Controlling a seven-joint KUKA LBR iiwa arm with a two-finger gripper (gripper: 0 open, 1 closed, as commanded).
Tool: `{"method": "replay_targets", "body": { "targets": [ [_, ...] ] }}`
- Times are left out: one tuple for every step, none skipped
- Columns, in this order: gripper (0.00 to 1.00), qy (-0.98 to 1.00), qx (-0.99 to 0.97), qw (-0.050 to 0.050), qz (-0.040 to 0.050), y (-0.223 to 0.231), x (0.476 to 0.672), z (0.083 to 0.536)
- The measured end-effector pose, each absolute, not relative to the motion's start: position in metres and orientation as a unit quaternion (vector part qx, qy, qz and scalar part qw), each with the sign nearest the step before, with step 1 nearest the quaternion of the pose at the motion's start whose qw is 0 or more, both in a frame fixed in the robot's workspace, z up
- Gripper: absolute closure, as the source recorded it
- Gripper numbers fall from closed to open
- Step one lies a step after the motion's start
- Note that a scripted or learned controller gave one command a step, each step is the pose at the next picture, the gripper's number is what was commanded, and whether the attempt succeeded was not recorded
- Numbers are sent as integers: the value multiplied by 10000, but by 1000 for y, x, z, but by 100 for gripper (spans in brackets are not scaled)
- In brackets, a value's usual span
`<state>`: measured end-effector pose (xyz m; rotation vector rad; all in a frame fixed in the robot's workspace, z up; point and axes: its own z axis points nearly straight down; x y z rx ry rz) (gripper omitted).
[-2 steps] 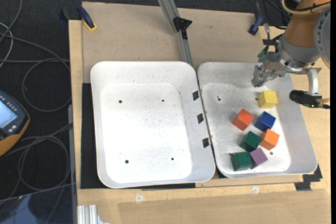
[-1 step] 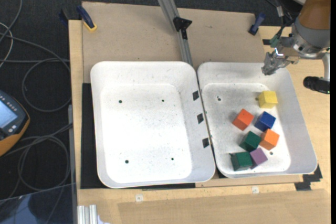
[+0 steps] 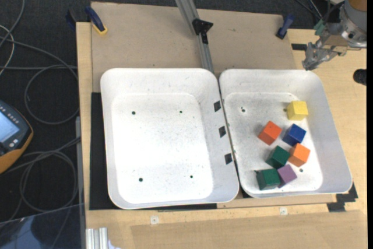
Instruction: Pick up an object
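Blocks lie clustered in the right bin (image 3: pixel 326 103): a yellow block (image 3: pixel 298 109) nearest the far wall, an orange block (image 3: pixel 269 132) and a blue block (image 3: pixel 295 134) just below it, then a second orange block (image 3: pixel 301 154), two green blocks (image 3: pixel 279 155) (image 3: pixel 268 178) and a purple block (image 3: pixel 287 174) packed close toward the near rim. The left bin (image 3: pixel 111 125) sits alongside.

They look like small hard cubes, probably light and stiff, with flat faces that should grip well when squeezed across two opposite sides. The yellow block stands apart from the others and seems the easiest to take; the orange block on the left also has open floor around it. The green, purple and orange ones near the front touch or nearly touch, so jaws coming down there would likely bump a neighbour.

The gripper (image 3: pixel 317 58) hangs above the counter (image 3: pixel 175 26), just beyond the right bin's far right corner, with nothing visible in it; whether the jaws are spread or closed I cannot tell at this size. The bin's raised sloping walls leave less room near the edges, while its middle floor is open.
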<state>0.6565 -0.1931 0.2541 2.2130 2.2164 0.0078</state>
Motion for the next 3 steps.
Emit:
{"method": "replay_targets", "body": {
  "targets": [
    [100, 7077, 7065, 32, 16, -193, 658, 284],
    [100, 7092, 7050, -7, 9, -136, 646, 288],
    [100, 7090, 7052, -10, 3, -91, 637, 286]
  ]
}}
